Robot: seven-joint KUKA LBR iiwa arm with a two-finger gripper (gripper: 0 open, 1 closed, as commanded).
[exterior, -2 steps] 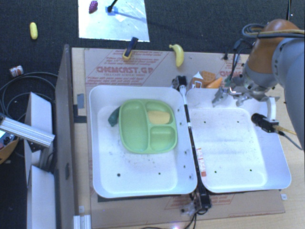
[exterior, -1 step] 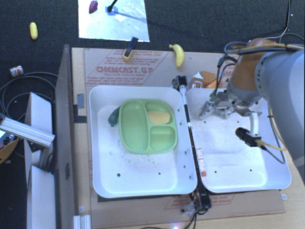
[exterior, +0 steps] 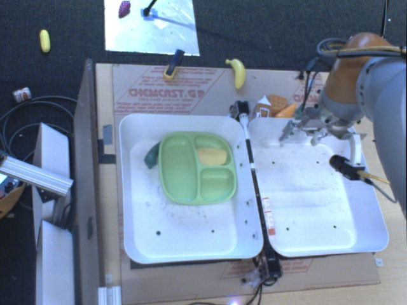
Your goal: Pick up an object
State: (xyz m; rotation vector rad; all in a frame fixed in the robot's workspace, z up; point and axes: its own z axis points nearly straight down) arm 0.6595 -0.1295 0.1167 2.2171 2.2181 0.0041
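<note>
Camera view: yellow object (exterior: pixel 212 155), perhaps soft, on green tray (exterior: pixel 184 183).

even overhead light, glare on white bins (exterior: pixel 191 246), soft focus, faint shadows

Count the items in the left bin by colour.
Green: 2, divided plate and a dark green piece at its left edge
Yellow: 1, block in the plate's upper right compartment
Total: 3
</note>
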